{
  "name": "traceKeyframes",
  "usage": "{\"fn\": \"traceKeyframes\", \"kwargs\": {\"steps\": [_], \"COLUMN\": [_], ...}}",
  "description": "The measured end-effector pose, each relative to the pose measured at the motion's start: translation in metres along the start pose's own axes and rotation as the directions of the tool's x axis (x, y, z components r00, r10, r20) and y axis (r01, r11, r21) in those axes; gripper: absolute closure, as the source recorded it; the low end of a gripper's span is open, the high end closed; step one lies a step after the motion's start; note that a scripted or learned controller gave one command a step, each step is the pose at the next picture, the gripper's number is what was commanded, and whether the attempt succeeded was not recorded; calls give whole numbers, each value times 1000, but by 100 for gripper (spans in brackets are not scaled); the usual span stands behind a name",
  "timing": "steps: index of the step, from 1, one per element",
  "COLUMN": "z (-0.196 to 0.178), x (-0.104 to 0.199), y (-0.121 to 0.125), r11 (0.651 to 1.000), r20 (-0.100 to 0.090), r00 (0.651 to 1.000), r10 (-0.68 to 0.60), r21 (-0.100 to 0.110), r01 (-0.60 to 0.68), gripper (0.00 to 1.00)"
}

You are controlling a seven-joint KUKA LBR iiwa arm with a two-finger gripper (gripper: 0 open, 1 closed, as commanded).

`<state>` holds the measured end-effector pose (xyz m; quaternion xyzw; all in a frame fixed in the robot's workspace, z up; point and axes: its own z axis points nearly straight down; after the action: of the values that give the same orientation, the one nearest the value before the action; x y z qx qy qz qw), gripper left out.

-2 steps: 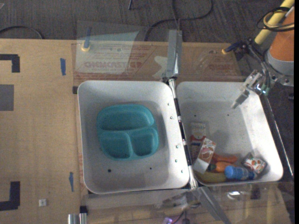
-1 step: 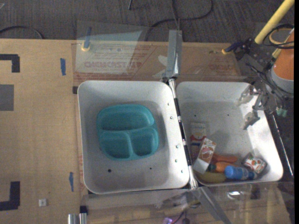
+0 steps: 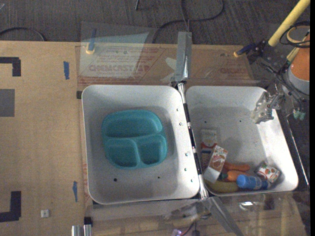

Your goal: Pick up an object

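My gripper [image 3: 263, 112] hangs over the upper right corner of the right bin [image 3: 231, 107], well away from the objects. Those lie along the bin's lower edge: a small red and white carton [image 3: 215, 162], a flat packet [image 3: 208, 140] just above it, an orange carrot-like piece [image 3: 237, 167], a yellow banana-like piece [image 3: 224, 186], a blue bottle [image 3: 250, 182] and a red and white can [image 3: 268, 173]. A teal divided plate [image 3: 134, 137] lies in the middle of the left bin [image 3: 98, 102].
The metal divider [image 3: 189, 136] runs between the two bins. A clear plastic sheet [image 3: 123, 53] lies on the bench behind the left bin. Cables and a yellow rod [image 3: 290, 18] sit at the back right near the arm.
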<state>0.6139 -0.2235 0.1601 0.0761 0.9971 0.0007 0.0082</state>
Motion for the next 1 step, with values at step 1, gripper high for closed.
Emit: {"fn": "traceKeyframes", "kwargs": {"steps": [1], "z": [-70], "x": [25], "y": [41], "r11": [979], "r20": [-6], "r00": [979], "r10": [203], "r21": [4], "r01": [-203], "gripper": [100]}}
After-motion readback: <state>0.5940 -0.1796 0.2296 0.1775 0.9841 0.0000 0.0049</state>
